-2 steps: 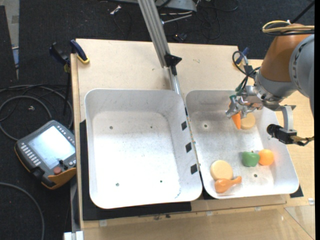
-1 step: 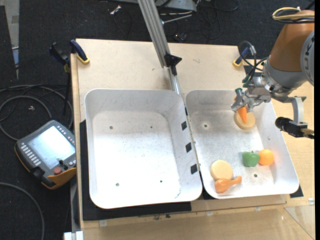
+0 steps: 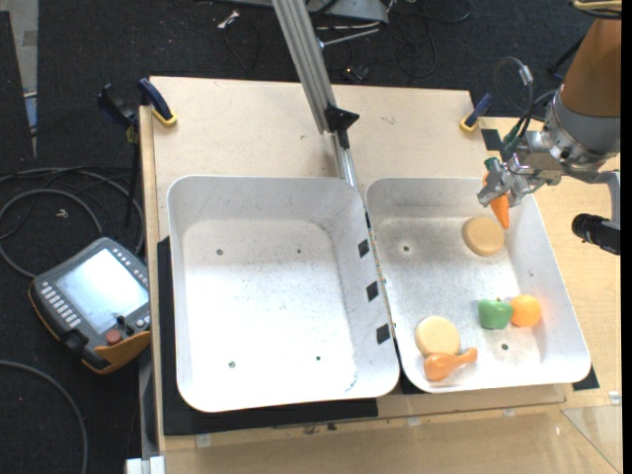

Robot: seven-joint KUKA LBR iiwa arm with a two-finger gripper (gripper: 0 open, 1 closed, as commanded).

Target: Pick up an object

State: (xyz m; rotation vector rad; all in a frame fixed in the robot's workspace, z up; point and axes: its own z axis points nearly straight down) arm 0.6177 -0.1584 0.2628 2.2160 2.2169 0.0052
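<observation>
Orange, carrot-shaped plastic piece (image 3: 502, 210) sits clamped in your pincer (image 3: 499, 194) above the right white bin (image 3: 553, 265), just beside a tan round disc (image 3: 483, 235), while a green pepper toy (image 3: 495, 313), orange ball (image 3: 526, 310), cream disc (image 3: 436, 335) and orange gourd-shaped toy (image 3: 449, 363) lie well apart near the bin's front.

- Two bins sit side by side: left bin (image 3: 197, 265), right bin (image 3: 553, 294).
- In the right bin, a round piece (image 3: 484, 236) lies at the back.
- Four small toys (image 3: 474, 336) lie near the front.
</observation>
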